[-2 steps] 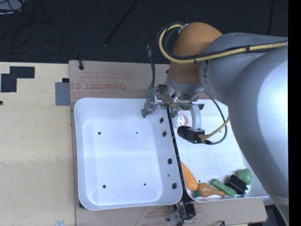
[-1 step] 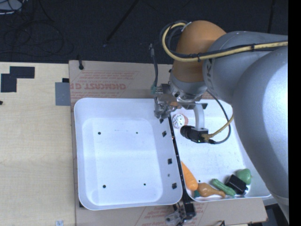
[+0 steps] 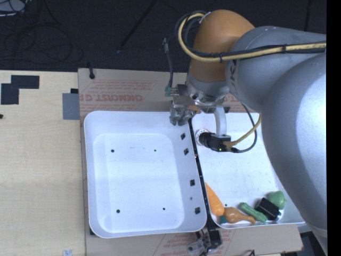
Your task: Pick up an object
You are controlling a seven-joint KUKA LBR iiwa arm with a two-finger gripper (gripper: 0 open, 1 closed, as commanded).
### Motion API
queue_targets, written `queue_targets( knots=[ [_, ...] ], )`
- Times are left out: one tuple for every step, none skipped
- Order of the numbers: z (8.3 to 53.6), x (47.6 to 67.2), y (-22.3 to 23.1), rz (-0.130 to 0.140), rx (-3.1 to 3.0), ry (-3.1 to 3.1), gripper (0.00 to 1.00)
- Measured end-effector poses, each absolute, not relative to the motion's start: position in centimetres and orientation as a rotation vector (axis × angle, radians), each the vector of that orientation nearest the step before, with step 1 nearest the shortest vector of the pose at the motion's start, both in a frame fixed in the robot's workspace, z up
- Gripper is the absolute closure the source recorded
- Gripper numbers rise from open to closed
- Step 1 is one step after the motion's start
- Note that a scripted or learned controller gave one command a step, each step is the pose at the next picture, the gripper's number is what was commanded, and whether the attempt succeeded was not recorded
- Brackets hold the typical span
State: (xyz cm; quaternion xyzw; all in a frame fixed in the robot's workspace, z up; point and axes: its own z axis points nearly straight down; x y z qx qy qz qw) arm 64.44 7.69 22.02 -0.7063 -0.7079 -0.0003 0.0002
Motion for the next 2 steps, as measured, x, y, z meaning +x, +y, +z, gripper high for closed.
queue_targets(
  knots=[
    [22.88, 64.37, 7.62, 0.005, -2.214, -2.226, 1.0],
    [23.83, 64.38, 7.62, 0.008, -2.208, -2.23, 1.0]
  ],
)
